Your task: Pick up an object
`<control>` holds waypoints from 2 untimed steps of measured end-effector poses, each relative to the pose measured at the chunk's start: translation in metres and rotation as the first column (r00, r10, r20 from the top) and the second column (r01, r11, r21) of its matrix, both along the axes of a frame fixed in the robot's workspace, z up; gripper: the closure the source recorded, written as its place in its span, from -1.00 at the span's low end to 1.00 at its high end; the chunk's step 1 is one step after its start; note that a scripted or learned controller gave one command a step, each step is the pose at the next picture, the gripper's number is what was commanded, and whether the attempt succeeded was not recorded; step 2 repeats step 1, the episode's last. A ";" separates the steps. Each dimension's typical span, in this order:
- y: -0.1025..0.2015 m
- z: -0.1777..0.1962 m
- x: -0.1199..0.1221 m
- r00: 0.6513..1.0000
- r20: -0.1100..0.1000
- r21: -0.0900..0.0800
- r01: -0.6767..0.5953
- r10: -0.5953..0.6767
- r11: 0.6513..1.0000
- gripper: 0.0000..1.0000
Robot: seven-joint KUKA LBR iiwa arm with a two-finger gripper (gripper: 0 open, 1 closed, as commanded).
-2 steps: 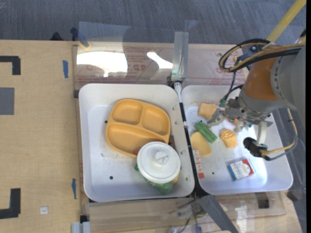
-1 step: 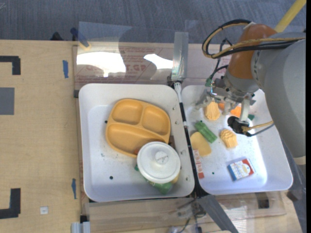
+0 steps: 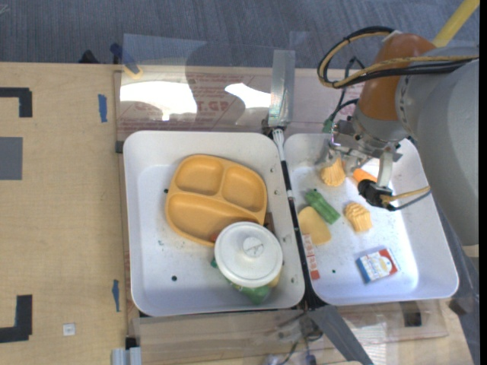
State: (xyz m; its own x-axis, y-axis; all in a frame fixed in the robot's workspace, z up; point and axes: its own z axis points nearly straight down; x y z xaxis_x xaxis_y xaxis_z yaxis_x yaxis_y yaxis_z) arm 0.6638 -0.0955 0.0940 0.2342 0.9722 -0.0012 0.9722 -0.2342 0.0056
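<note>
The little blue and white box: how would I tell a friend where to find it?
Look in the right bin, the one the arm reaches into. Near its front edge lies the little box, apart from the yellow pieces further back. It alone is flat, rectangular, blue, white and red.

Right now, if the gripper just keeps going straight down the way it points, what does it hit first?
Most likely the pale yellow piece at the back of the right bin: the gripper sits right above and beside it, pointing down. The orange piece is close too. Depth is unclear from this slant.
</note>
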 end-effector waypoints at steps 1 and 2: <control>0.021 0.095 -0.089 0.995 0.002 0.003 -0.101 0.101 0.995 1.00; 0.021 0.095 -0.089 0.995 0.002 0.003 -0.101 0.101 0.995 1.00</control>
